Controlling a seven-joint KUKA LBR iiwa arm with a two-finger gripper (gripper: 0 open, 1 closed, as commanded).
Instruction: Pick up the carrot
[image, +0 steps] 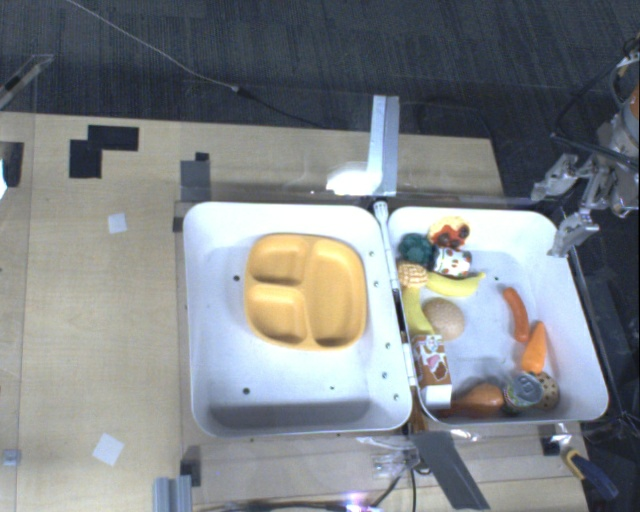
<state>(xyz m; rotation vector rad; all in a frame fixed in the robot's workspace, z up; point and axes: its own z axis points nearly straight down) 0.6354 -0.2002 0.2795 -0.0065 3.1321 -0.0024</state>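
Hand (578, 212) waits over the right bin's (560, 232) far right corner, gripping nothing.
Carrot (536, 349) lies free against the right wall; finger spread I cannot tell.

A robotics laboratory or test cell is indicated. A pale wooden desk (90, 330) is fitted with two shallow white plastic bins (215, 400) clamped side by side by grey metal brackets (384, 140). Black square markers (100, 148) are fixed to the desk top, and a thin black cable (200, 75) is trailed across the dark carpeted floor (300, 50) behind it. Small plastic toy foods (450, 270) are heaped in the right bin as practice pieces, and a yellow compartmented plastic tray (305, 290) is laid in the left one.
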